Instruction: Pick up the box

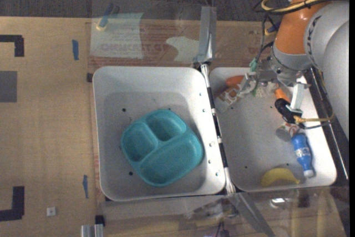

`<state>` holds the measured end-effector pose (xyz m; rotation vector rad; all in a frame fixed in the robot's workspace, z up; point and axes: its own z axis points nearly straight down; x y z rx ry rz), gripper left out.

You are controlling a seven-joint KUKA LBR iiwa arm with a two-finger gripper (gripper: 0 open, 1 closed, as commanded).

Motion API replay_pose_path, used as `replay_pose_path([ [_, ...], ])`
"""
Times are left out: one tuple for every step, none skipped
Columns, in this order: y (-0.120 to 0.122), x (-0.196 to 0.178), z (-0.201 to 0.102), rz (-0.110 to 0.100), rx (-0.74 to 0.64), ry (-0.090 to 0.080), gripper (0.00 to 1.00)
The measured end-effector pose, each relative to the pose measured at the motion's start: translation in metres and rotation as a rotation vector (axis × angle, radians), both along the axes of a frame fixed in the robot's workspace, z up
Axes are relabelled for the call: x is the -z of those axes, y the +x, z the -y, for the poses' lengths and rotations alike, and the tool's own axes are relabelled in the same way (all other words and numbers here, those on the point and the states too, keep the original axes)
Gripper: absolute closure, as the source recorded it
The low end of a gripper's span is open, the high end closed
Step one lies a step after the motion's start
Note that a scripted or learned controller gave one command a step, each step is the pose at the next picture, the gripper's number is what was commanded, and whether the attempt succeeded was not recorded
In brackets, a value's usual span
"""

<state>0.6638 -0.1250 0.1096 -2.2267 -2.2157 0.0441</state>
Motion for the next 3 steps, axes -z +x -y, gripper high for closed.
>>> replay_pose_path([
  [-0.001,0.000,-0.003,-0.007,0.183,0.003,0.00],
  [0.011,-0.002,0.066,0.047,0.193,0.015,0.00],
  [0.015,0.000,0.071,0.049,0.220,0.021,0.00],
])
